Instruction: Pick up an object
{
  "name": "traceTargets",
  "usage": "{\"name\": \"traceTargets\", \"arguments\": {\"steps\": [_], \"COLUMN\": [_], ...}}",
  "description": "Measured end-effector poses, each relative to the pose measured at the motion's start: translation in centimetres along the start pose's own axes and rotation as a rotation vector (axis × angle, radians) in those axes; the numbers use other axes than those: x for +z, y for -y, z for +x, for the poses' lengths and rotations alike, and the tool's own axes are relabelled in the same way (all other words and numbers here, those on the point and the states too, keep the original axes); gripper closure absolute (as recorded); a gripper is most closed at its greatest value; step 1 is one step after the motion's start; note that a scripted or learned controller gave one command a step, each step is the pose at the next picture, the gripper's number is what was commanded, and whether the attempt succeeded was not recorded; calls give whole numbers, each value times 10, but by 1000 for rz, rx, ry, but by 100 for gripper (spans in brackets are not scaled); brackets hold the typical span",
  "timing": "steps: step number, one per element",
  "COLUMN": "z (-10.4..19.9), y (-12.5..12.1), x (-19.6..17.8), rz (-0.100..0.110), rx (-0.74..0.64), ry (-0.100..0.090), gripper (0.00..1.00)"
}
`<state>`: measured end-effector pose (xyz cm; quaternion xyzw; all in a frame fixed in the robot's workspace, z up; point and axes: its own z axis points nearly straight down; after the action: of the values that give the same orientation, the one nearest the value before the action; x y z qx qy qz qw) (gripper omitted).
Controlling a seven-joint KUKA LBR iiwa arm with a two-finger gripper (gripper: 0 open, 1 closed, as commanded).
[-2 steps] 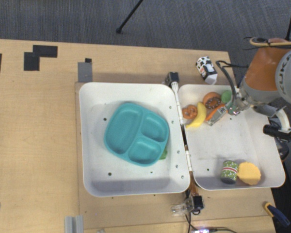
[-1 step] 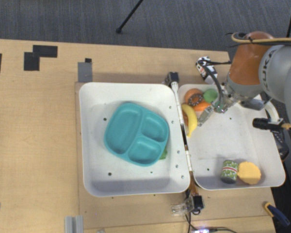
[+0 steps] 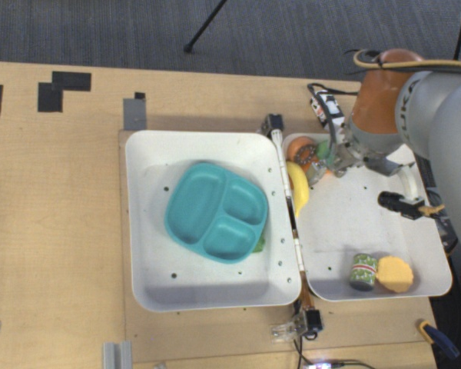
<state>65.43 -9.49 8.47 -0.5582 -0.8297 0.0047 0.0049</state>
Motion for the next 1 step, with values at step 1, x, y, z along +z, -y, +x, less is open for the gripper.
{"name": "traceTargets", "arguments": {"steps": [1], "z": [0], "y": [0], "x": [0], "rz": [0], "rx": [1], "ry": [0], "gripper": [0]}}
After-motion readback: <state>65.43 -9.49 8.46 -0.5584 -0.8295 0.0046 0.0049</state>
